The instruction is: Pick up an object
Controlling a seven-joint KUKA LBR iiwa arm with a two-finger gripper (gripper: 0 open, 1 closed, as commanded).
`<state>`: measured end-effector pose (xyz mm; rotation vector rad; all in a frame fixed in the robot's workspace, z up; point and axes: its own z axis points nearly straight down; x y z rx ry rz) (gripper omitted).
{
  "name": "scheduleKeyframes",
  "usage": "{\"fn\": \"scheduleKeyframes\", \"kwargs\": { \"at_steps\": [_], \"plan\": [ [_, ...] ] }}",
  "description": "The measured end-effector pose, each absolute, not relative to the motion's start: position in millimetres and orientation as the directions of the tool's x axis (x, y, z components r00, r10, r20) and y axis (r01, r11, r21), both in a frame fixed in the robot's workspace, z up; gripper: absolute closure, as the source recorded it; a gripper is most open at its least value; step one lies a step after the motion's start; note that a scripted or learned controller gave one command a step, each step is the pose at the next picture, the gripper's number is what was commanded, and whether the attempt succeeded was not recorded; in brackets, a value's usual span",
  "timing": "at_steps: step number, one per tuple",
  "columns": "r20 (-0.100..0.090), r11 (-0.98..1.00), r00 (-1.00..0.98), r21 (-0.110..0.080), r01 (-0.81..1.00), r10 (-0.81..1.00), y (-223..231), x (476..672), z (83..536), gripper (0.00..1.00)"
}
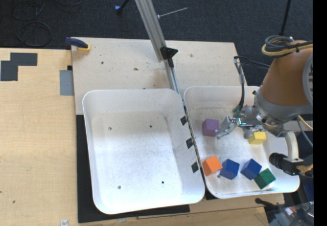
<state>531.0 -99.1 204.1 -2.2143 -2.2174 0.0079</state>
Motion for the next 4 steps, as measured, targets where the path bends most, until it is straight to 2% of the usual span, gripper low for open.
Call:
{"fn": "scheduleKeyframes", "kwargs": {
  "at_steps": [1, 3, 4],
  "plan": [
    [0.001, -0.003, 0.003, -0.003, 1.0, 1.0, -101.0, 531.8, 206.5, 0.0],
    [0.002, -0.002, 0.002, -0.011, 1.0, 1.0, -101.9, 531.6, 100.1, 0.0],
    [0.001, -0.003, 0.003, -0.003, 1.0, 1.0, -102.2, 532.1, 92.8, 0.0]
  ]
}}
